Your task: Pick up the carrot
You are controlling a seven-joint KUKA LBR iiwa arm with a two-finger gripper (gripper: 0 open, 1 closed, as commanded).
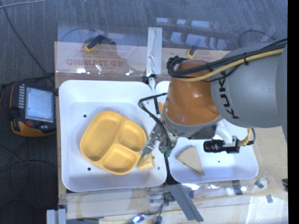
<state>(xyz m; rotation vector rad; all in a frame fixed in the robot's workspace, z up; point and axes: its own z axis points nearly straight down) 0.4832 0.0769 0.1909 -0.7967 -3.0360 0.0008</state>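
A sliver of orange [160,108] peeks out at the left edge of the right bin [243,169], right beside the arm's orange band; it may be the carrot, and the arm hides most of it. My gripper [153,143] hangs low over the wall between the two bins, its tip reaching toward the right rim of the yellow divided plate [112,141]. The wrist covers most of the gripper from above.
The yellow plate fills the middle of the left bin [70,125]. A small yellow wedge [145,163] lies by the plate's lower right corner. A tan wedge [190,158] lies in the right bin. A teach pendant [32,108] sits left of the bins.
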